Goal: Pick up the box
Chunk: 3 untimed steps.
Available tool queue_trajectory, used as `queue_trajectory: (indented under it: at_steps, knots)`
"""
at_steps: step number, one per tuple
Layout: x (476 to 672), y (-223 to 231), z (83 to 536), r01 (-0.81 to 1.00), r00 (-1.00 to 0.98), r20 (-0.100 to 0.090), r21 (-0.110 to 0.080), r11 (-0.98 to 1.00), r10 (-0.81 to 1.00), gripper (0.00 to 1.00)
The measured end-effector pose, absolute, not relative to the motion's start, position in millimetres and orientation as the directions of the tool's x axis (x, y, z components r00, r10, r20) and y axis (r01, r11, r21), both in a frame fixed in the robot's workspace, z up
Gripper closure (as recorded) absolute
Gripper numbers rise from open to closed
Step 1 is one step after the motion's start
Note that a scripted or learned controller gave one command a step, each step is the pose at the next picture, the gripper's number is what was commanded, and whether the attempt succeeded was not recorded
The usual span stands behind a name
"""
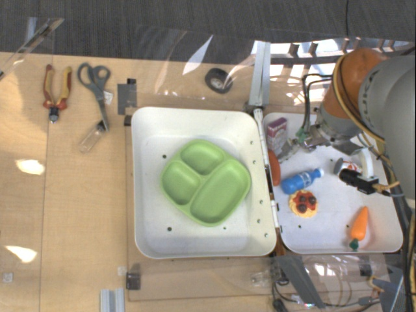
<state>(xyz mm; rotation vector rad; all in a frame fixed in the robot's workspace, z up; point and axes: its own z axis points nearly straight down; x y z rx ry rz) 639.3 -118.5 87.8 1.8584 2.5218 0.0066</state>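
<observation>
One box (277, 132) upright in right bin's far-left corner, claw (290, 147) just beside it, grip state unclear

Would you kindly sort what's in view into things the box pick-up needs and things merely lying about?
For the job: box, claw.

Lying about: green plate, blue bottle, carrot, pliers, scissors, tape roll.

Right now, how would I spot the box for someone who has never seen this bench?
Look in the right-hand white bin, at its far left corner beside the divider. The box stands there, small, white with a purple front. It is the only squared-off item there; the blue bottle and orange carrot are rounded.
</observation>
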Motion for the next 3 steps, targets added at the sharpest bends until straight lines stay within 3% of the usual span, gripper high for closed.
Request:
queue_trajectory:
  at_steps: [1,2,3]
  knots:
    - [669.0,-103,90,0.96,-0.279,-0.018,0.001,0.279,0.96,0.0]
    - [669.9,-98,100,0.958,-0.287,-0.012,0.003,0.287,0.958,1.0]
    - [670.8,-25,188,0.812,-0.583,-0.005,0.009,0.583,0.812,1.0]
